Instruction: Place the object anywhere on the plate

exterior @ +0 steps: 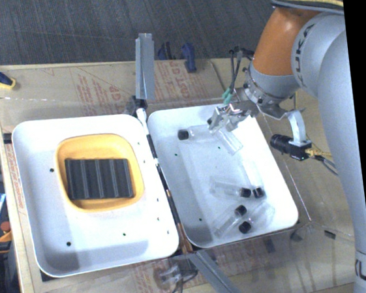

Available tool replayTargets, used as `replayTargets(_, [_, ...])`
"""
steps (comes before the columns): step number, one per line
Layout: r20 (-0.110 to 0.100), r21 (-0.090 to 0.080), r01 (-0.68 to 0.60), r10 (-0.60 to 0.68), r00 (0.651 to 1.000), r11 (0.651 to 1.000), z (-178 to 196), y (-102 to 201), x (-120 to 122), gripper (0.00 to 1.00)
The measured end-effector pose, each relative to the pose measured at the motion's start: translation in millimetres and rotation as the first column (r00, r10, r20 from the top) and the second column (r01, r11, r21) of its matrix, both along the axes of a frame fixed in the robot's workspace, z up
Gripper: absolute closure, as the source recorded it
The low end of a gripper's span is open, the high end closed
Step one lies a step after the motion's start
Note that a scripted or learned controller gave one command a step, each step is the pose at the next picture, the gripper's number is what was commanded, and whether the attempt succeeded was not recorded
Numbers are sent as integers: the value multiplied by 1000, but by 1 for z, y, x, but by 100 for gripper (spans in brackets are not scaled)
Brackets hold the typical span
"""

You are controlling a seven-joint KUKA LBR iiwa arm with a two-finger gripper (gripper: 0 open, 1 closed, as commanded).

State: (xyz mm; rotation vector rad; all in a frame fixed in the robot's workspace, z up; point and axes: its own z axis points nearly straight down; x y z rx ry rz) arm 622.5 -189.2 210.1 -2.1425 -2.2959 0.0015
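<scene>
Gripper (pixel 224 118), upper right of frame, over the right bin (pixel 205 228); grip state cannot be told. Clear vials (pixel 240 218) lie lower right; yellow plate (pixel 96 146) centre-left. Risk: smooth round vials likely slip or roll.

Little can be read here. On the grey arm (pixel 334 92), just below the orange band, the dark letters "UK" stand at the picture's right edge, part of a larger brand word that is cut off. Lower on the same arm, near the bottom right corner, another dark mark shows, too cropped to make out. The brown tabletop (pixel 85 94) carries faint red printing and ruled lines along its far and near strips, but the letters are too small and blurred to read.
</scene>
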Motion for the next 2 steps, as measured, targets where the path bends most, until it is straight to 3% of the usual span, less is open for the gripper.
replayTargets(1, [-3,2,-254,254,967,967,-3,70,-24,100])
replayTargets(2, [0,-1,-298,298,955,955,-7,148,0,100])
